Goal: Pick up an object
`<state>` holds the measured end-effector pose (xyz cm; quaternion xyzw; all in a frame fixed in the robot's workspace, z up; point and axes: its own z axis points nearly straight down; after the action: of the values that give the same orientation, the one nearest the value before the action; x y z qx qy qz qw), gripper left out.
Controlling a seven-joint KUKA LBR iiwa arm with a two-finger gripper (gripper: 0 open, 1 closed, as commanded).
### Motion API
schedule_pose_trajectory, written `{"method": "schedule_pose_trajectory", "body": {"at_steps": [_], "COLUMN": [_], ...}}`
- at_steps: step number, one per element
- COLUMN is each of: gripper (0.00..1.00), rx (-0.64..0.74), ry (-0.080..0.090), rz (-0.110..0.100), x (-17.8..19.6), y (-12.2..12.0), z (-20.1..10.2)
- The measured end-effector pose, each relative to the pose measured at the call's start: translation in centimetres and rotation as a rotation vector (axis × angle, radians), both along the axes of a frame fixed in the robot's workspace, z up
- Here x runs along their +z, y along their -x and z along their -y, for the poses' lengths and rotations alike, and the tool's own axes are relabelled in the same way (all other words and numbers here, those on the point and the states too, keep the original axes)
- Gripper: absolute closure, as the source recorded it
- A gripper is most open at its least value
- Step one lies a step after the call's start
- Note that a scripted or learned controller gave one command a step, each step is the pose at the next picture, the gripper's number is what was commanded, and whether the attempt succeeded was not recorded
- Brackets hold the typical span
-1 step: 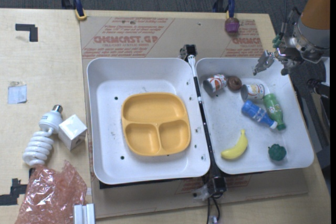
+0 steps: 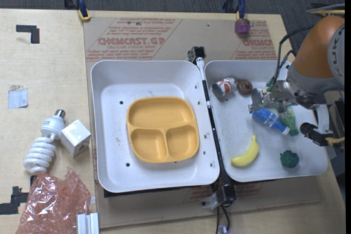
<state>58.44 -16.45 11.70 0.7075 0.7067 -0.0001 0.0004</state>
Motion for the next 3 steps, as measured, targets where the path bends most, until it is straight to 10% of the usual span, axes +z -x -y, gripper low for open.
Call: {"method": "schedule_pose_trajectory", "body": {"at_steps": [1, 2, 3], "gripper": [1.0, 1.0, 0.0], "rx": [-0.001, 0.003, 0.003], "ry": [0.001, 0.0, 0.001], "rz": [0.003, 0.0, 0.0], "x": [1.0, 6.8, 6.8], "y": [-0.1, -4.7, -4.7], "z": [0.1, -4.5, -4.5]}}
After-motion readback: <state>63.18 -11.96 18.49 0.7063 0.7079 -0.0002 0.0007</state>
